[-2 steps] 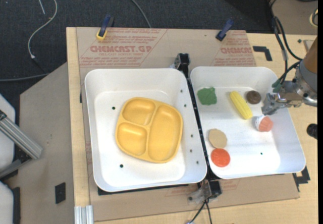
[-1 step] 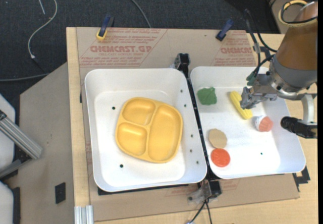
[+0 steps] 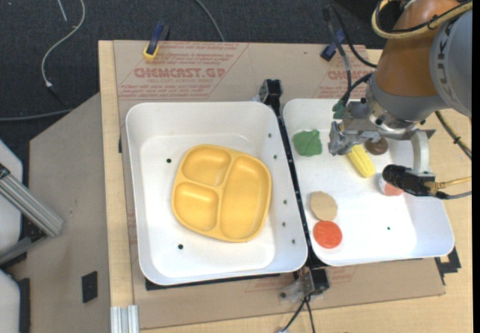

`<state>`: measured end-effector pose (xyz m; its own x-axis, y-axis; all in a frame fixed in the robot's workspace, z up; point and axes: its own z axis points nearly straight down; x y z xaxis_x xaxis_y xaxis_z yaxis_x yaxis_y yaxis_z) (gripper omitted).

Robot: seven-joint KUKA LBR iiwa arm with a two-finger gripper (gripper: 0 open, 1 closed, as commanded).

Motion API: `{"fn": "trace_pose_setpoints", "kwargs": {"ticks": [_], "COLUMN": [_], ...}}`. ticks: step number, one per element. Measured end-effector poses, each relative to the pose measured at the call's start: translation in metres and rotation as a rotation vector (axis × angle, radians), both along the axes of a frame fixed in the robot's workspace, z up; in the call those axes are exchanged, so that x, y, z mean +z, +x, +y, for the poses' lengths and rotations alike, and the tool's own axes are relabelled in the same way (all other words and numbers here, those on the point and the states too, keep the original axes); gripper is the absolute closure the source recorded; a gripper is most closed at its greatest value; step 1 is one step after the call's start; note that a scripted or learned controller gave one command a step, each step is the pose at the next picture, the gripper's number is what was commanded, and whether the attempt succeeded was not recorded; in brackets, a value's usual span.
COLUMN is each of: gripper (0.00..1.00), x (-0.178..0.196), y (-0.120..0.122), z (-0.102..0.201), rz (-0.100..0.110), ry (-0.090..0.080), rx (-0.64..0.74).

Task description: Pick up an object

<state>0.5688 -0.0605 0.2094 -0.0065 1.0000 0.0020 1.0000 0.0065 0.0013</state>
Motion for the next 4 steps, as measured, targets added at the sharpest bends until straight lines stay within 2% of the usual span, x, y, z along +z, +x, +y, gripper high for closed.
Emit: {"fn": "trace_pose_setpoints", "kwargs": {"ticks": [2,3,4], "gripper": [1.00,1.00,0.00], "x": [0.000,0.006,0.006], "y": [0.034,0.065,0.064], "z": [0.088,0.142,0.138], "rz": [-0.001,-0.002,0.001], "ry": [0.000,0.001,-0.002], "rx": [0.000,0.000,-0.004]}}
